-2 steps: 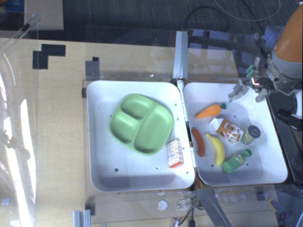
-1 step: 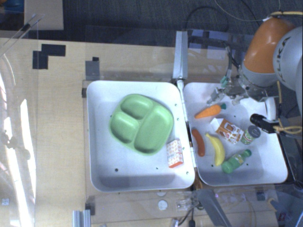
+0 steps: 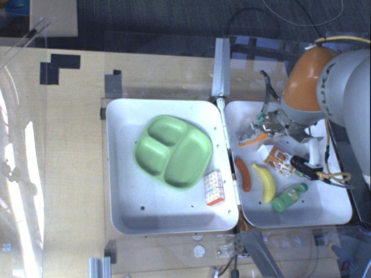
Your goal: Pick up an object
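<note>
The slim orange carrot-shaped toy (image 3: 253,139) lies just at 7 o'clock of the jaws, long axis 8-to-2 o'clock; whether they are open I cannot tell.

The grey arm with its orange band (image 3: 336,91) runs off the right edge and covers the far right corner of the right-hand shallow white bin (image 3: 313,210), so that corner can't be seen. The claw (image 3: 264,126) is a dark tangle against the bin floor, too small to make out. A thin orange strip (image 3: 253,139) pokes out from beneath it, its other end hidden. The print on the small white and orange packet (image 3: 279,160), and on the little red-patterned box (image 3: 214,188) in the left-hand white bin (image 3: 124,201), is too fine to read. A blue thing (image 3: 14,4) in the top left corner is cut by the edge.
</note>
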Controlling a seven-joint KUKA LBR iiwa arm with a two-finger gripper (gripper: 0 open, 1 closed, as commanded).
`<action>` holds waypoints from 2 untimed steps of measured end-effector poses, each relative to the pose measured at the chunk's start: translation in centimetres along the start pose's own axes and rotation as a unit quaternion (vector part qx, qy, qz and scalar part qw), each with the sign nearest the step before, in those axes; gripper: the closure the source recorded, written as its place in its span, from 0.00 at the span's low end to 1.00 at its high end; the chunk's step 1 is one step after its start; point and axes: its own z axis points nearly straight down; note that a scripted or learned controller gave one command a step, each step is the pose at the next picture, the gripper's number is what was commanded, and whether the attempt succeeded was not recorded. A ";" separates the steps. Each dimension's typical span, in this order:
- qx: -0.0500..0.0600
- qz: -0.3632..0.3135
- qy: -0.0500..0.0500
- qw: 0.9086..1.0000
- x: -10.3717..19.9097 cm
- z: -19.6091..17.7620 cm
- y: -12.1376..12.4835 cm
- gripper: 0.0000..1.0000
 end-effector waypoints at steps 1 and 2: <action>0.024 -0.080 0.006 0.996 -2.0 1.1 3.8 0.00; 0.020 -0.082 0.003 0.996 -2.1 -0.2 4.0 1.00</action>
